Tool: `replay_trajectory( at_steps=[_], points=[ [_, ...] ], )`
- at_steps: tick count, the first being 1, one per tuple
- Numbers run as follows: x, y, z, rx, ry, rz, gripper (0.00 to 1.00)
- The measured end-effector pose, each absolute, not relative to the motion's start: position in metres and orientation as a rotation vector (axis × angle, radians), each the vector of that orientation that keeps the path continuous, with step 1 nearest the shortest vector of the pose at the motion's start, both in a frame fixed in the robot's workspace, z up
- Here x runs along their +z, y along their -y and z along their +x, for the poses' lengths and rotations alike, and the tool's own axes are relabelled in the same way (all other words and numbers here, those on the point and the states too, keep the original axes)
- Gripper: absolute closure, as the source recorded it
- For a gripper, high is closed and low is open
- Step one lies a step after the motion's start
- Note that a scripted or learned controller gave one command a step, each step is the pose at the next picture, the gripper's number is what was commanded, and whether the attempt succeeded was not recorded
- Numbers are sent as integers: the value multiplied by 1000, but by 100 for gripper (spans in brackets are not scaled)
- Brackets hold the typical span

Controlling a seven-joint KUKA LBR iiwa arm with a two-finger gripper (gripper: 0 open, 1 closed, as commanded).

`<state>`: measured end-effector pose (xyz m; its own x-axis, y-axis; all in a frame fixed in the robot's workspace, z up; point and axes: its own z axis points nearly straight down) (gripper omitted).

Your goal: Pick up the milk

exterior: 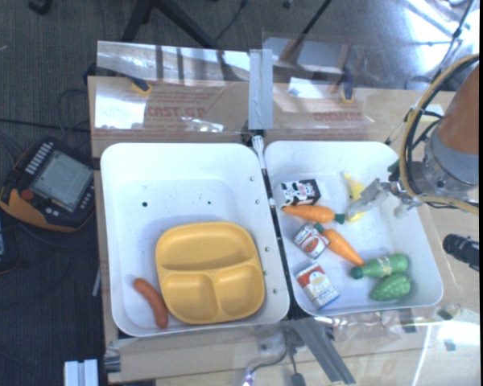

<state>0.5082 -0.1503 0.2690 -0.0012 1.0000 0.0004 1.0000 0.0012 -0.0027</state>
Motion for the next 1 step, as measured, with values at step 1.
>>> replay_trajectory(
  at_steps=[1],
  points=[
    [176, 101, 617, 3, 1955, -2457, 0]
  ],
)
